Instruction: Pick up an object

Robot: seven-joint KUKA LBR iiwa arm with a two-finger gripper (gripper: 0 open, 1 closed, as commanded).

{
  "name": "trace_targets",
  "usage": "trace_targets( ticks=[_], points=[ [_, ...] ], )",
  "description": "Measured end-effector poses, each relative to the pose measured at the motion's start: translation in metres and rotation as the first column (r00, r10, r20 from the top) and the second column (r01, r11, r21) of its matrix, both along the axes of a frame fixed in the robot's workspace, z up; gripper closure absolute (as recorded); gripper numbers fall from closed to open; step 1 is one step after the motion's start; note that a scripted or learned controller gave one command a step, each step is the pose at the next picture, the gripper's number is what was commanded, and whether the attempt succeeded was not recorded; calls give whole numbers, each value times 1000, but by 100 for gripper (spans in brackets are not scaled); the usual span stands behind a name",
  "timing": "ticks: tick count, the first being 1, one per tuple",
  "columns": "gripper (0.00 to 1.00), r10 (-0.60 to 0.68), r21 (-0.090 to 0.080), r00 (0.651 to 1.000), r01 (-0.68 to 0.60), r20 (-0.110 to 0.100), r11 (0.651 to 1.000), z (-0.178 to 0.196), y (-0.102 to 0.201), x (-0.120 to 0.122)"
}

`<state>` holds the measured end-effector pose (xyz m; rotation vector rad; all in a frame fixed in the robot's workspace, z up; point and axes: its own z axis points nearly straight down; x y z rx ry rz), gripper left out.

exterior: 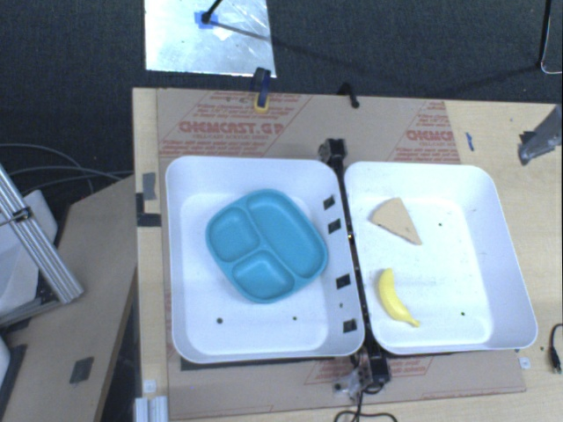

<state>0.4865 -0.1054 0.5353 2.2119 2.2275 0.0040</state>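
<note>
A yellow banana (396, 298) lies in the right bin (501, 236), near its front left. Behind it in the same bin rests a tan wedge-shaped piece (398, 221). A blue divided plate (266, 244) sits in the middle of the left bin (189, 236). A grey part of my gripper (538, 141) pokes in at the right edge, above the bench beyond the right bin's far right corner. It is well apart from every object and nothing is seen in it.
The bins stand side by side on a cardboard sheet (229, 126), joined by a black-clipped seam (346, 244). A shiny metal sheet (211, 25) lies on the dark floor behind. An aluminium frame (31, 244) stands at the left.
</note>
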Motion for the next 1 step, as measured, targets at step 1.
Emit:
trace_targets(
  ticks=[1],
  points=[
    [0,-9,-3,1000,9,1,1000,0,-50,18]
  ],
)
